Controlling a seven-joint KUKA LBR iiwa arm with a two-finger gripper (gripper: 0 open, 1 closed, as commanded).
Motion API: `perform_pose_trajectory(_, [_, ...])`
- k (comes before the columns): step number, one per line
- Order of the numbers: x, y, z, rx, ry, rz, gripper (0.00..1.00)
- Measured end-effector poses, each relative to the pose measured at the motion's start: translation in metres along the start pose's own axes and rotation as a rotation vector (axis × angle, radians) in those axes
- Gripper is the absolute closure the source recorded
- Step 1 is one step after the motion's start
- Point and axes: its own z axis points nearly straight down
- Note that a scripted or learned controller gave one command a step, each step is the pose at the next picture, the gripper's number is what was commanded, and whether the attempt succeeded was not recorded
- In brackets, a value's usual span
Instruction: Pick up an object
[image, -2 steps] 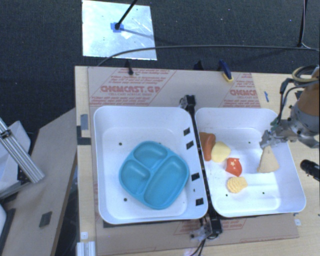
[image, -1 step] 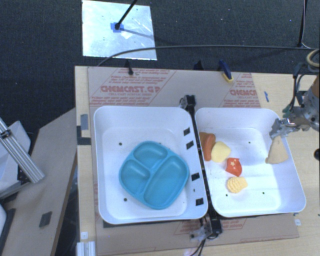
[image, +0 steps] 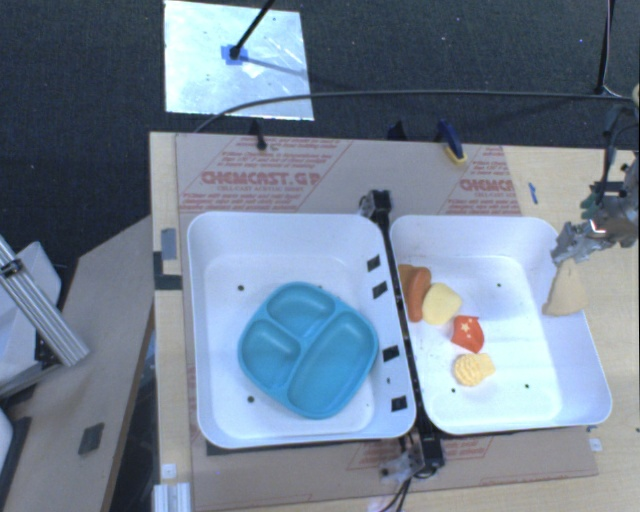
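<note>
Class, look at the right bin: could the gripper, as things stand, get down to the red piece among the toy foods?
Probably yes. The red piece lies uncovered, nothing above it, though the yellow piece and ridged yellow one sit close beside it. The gripper hangs at the right bin's far edge.

End effector cut by right edge, fingers perhaps blurred.

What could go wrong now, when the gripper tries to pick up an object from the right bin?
The gripper sits above the right bin's rim, close to the pale wedge leaning on that wall; descending there could strike the rim. The orange piece, yellow block and red piece lie close together, so a grasp might push neighbours instead.
</note>
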Motion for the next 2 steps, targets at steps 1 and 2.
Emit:
perform_pose_trajectory(1, [0.063, 0.007, 0.006, 0.004, 0.004, -0.005, 1.0])
perform_pose_trajectory(2, [0.118, 0.025, 0.018, 0.004, 0.003, -0.005, 1.0])
